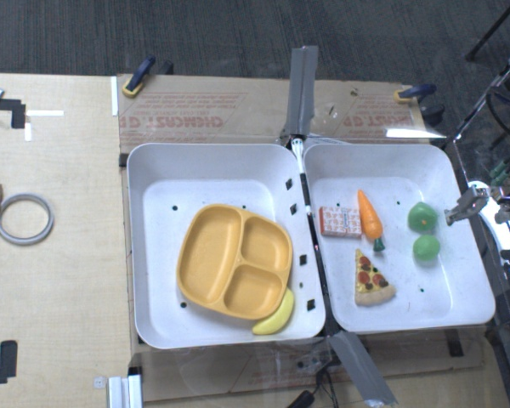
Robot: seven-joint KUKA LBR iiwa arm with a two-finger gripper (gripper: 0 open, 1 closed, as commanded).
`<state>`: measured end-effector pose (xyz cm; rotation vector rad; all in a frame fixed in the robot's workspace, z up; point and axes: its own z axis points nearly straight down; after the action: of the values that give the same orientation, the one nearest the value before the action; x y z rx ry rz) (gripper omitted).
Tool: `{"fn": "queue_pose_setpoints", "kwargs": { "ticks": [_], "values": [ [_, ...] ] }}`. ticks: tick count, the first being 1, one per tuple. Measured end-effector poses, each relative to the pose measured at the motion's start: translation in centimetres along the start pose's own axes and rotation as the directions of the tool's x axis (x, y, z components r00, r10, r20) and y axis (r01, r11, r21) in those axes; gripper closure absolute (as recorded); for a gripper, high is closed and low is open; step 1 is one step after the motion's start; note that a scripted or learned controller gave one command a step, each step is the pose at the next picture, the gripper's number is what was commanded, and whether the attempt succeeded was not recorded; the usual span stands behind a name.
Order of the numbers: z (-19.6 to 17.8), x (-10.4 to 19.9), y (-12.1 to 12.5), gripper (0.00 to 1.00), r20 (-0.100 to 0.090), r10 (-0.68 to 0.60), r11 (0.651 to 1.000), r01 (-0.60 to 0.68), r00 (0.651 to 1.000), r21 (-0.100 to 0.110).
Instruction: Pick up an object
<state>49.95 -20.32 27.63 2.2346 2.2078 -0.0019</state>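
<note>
Dark carpet borders the bench. Nothing is picked yet: the claw hangs at the right bin's three o'clock rim, jaws apparently apart and empty. Nearest is a green ball; next, swing over and descend on it.

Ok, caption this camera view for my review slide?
Gripper at right bin's edge near two green balls; toy carrot, pizza slice alongside; left bin holds yellow divided plate, banana.

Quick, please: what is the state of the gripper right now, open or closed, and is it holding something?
Gripper: at the right bin's right edge, holding nothing visible; open or closed cannot be told.
</note>
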Motion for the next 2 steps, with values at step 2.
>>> {"fn": "queue_pose_setpoints", "kwargs": {
  "ticks": [2],
  "values": [
    [18.5, 11.0, 7.5, 0.0, 0.0, -0.11, 0.994, 0.11, 0.994, 0.0]
  ]
}}
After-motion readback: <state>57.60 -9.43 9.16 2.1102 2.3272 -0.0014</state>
